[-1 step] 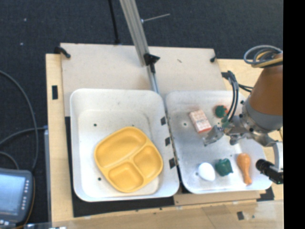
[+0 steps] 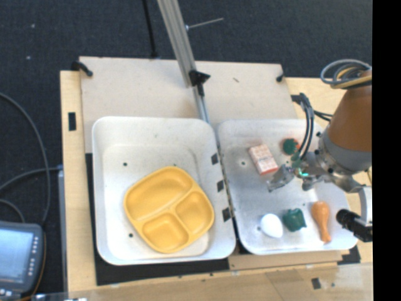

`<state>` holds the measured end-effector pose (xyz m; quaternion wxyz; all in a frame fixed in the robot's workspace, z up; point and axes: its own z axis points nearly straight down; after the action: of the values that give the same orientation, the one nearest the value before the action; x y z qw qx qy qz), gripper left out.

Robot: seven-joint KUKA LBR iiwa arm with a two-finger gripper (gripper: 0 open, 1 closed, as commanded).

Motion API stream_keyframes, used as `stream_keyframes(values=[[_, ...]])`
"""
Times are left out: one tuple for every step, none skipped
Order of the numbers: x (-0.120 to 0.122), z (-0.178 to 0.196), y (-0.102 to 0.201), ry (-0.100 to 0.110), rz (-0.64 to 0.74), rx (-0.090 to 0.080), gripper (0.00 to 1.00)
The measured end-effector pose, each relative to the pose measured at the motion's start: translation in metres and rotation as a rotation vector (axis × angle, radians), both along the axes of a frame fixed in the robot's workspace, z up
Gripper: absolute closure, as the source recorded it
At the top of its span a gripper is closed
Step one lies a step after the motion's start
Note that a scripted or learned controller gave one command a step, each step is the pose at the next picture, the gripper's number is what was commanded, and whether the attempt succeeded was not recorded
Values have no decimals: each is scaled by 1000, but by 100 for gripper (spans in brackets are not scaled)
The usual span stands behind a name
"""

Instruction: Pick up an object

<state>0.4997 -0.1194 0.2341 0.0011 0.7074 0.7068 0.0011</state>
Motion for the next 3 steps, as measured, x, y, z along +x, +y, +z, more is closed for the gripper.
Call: stream_keyframes(values=[[5, -43, -3, 6, 0, -1, 0], [8, -98, -13, 7, 0, -1, 0], [8, -135, -15, 4, 0, -1, 0]])
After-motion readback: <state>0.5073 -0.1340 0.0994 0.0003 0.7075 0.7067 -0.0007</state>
